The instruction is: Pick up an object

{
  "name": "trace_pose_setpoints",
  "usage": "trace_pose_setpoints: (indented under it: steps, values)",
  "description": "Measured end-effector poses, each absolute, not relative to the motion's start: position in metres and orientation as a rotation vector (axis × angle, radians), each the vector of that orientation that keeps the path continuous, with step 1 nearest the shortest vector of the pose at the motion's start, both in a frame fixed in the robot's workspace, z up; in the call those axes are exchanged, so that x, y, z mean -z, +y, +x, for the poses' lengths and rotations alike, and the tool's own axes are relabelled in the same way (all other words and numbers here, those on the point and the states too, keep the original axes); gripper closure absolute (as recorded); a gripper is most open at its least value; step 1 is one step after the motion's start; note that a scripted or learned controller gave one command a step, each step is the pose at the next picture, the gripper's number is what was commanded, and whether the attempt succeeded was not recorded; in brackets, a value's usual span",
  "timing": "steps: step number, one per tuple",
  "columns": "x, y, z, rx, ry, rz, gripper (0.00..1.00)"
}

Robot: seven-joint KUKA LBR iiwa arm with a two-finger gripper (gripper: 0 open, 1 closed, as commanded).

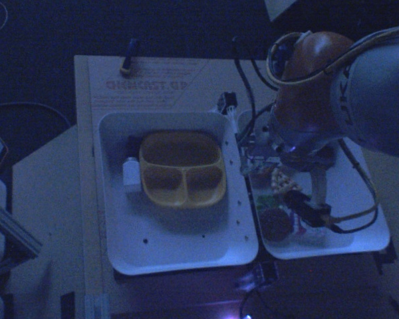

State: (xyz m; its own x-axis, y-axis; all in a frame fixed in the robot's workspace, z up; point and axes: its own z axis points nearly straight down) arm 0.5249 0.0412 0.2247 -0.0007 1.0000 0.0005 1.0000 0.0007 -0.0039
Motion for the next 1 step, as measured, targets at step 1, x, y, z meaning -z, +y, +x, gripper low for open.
trace_pose_setpoints:
  steps: [1]
  values:
    - [-0.2176, 0.0588, 0.5283, -0.004, -2.221, -2.217, 1.0]
